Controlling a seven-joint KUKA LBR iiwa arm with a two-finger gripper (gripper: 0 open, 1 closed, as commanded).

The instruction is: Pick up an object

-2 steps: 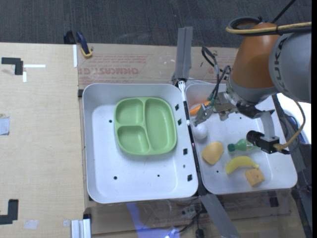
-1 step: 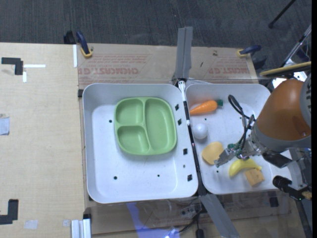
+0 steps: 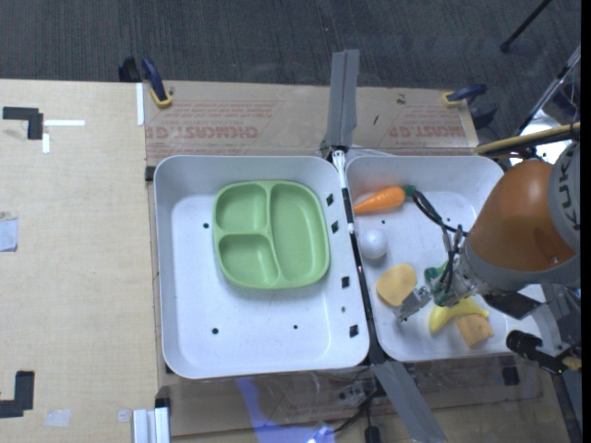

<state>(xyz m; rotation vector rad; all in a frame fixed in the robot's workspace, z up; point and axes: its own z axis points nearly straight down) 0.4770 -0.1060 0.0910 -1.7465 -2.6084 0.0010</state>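
Two white bins sit side by side on the table. The left bin (image 3: 185, 340) has a green divided plate (image 3: 271, 234) in its upper middle. The right bin (image 3: 388, 335) has the pickable stuff: carrot (image 3: 380, 200) at 11 o'clock in the bin, white ball (image 3: 372, 243) just below it near the divider, pale yellow rounded piece (image 3: 397, 284) at 8 o'clock, banana (image 3: 447, 315) and an orange-tan chunk (image 3: 475, 329) at 5 o'clock, those two touching or nearly so.

The arm comes in from 3 o'clock, its orange band bulky over the bin's right side. The gripper (image 3: 427, 295) is low in the bin between the yellow piece and the banana. The fingers are too small and cluttered to read; can't tell how far apart they are or whether anything sits between them. No object is clearly lifted.

Risks, as a guess:
- The gripper sits in the gap between two items, so it may close on nothing or just nudge one aside.
- The banana's curved skin could slip out on the lift.
- The banana and chunk are crowded, so a grasp may drag both or pinch an edge only.
- The white ball would roll if bumped.
- Loose cabling near the wrist could snag.
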